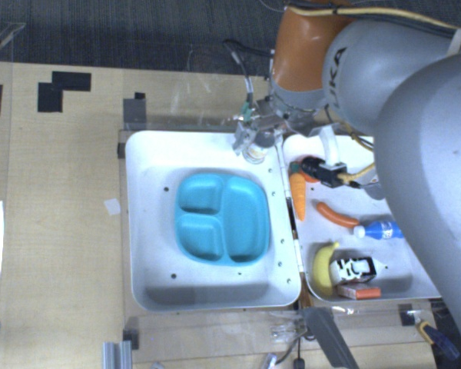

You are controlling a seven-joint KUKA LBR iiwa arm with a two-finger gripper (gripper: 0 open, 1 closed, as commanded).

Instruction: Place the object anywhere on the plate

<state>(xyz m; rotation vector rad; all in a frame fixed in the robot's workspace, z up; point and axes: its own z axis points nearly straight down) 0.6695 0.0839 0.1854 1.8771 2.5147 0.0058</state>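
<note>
A blue plate [219, 217] with three compartments lies in the middle of the left bin [150, 206]. My gripper [253, 146] hangs over that bin's far right corner, above and to the right of the plate and close to the wall between the bins. A small pale, roundish shape shows at its tip, and I cannot tell what it is. Nothing lies on the plate.
The right bin [384, 287] holds an orange carrot [297, 194], an orange sausage [337, 215], a small blue and white bottle [378, 230], a yellow fruit [323, 264], a black and white toy [355, 267] and a red box [359, 290]. The arm covers that bin's far side.
</note>
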